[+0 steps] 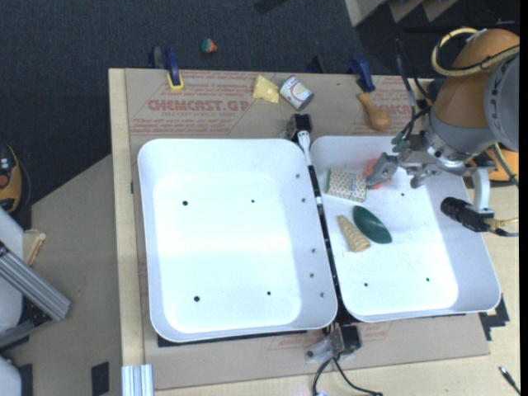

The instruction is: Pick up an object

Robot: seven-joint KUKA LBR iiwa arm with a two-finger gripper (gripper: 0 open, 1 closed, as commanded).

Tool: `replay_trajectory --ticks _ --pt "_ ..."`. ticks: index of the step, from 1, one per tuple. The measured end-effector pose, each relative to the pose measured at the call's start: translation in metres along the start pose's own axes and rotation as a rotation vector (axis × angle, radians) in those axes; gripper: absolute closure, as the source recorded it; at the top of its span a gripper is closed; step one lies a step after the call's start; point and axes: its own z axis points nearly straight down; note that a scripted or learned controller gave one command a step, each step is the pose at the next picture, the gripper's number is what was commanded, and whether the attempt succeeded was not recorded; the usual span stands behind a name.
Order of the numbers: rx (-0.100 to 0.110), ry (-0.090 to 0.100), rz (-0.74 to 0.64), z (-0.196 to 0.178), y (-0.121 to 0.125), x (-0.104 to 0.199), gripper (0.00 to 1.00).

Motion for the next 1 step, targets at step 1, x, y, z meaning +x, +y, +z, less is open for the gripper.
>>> replay_trajectory --ticks 1 --pt "-0.008 -0.002 0.003 0.0464 0.0103 0.0073 0.0"
